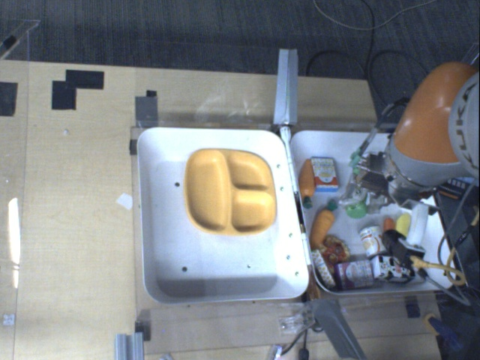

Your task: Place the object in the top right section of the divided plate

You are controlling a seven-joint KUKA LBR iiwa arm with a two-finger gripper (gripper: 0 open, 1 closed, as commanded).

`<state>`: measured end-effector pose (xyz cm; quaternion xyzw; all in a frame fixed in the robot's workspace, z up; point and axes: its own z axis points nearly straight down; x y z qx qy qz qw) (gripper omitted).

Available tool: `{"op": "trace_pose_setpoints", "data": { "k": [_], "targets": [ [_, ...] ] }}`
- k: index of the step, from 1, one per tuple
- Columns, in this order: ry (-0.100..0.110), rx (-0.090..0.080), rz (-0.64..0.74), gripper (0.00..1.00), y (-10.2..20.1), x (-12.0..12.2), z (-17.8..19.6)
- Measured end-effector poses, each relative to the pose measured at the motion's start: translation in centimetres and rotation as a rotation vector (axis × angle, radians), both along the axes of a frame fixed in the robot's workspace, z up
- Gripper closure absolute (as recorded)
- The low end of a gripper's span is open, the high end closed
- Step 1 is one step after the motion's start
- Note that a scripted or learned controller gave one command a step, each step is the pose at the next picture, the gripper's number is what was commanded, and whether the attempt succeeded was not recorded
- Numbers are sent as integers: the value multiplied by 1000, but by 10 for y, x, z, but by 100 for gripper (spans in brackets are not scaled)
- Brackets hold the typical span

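Plate (229,191) centre-left, all sections bare | gripper (365,177) over right bin (341,142) clutter, grip state can't tell | nothing placed yet, pick and carry ahead

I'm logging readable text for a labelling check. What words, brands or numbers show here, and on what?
"KU", partial letters, on the arm's grey casing, cut off by the frame edge.
Small box in the right bin: print too blurred to read.
Dark packet: label too small to read.

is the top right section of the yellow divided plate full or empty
Empty. The yellow divided plate in the left white bin shows bare yellow in all sections; the small items lie in the right white bin.
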<state>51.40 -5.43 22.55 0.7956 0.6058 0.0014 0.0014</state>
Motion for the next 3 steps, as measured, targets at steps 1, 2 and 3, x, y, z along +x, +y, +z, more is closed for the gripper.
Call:
{"op": "trace_pose_setpoints", "data": {
  "k": [1, 2, 3],
  "targets": [
    [2, 0, 359, 100, 86, 4, -20],
    [1, 0, 421, 100, 139, 81, -38],
    [-1, 0, 422, 0, 139, 81, -38]
  ]
}}
